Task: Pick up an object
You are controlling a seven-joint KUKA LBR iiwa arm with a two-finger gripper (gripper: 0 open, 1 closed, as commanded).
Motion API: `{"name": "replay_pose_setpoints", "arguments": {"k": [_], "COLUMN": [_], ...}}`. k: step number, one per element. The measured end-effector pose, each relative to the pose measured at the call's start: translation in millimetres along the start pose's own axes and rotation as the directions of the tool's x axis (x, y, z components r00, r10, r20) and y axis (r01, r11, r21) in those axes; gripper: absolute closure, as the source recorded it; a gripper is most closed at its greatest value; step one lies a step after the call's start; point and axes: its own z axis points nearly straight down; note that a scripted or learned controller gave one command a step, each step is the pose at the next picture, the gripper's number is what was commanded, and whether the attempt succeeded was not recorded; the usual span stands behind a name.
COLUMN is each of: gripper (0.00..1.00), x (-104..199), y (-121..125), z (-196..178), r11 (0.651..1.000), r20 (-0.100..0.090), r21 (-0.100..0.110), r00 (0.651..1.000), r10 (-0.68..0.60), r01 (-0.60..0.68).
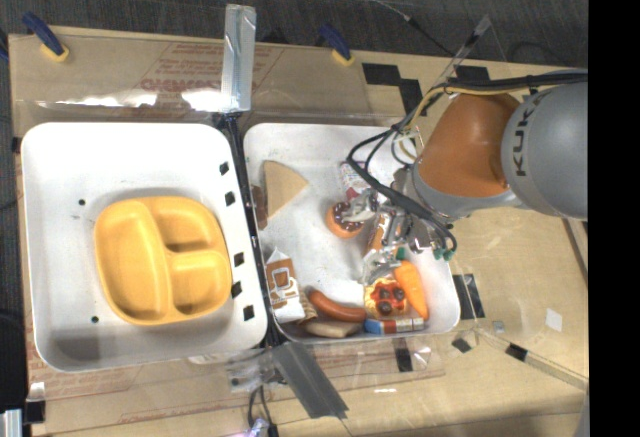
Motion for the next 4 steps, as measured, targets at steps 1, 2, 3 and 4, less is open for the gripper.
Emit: {"name": "replay_pose_setpoints", "arguments": {"k": [1,2,3,4], "gripper": [0.0,0.0,0.0,0.0], "x": [0.0,22.8,50.4,45.7], "y": [0.0,-1.0,1.4,2.2], "z": [0.0,0.3,-0.3,0.8], "r11": [1.0,0.999,0.971,0.921], "r20": [0.0,-0.001,0.004,0.001], "r21": [0.0,-0.001,-0.001,-0.004], "r00": [1.0,0.999,0.971,0.921], "r10": [0.0,-0.043,-0.238,-0.389], "r01": [0.0,0.043,0.238,0.389]}}
